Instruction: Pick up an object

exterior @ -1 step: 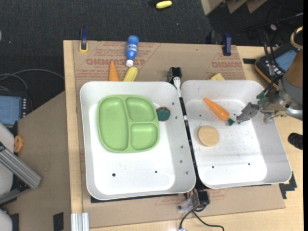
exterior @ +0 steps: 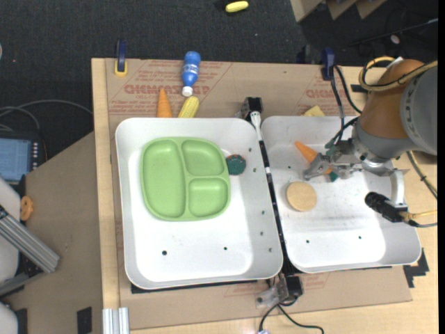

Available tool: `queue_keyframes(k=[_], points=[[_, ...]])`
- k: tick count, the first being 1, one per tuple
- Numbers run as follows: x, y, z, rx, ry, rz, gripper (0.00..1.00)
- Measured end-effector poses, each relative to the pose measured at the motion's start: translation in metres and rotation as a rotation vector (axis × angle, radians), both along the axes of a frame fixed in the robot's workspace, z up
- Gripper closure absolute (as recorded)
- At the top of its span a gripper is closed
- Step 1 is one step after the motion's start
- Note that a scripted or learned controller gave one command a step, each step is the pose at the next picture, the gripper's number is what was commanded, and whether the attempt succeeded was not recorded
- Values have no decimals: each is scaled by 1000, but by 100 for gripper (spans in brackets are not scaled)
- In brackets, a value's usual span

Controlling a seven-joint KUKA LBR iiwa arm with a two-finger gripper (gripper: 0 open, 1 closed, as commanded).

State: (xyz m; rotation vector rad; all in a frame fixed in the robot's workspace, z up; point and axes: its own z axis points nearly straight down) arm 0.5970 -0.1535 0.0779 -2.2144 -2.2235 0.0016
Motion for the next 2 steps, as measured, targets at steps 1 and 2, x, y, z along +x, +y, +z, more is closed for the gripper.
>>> queue_keyframes(k=[1, 2], points=[[24, 1, 7, -3, -7, -2, 0], [68, 1, 7, -3, -4, -1, 0]])
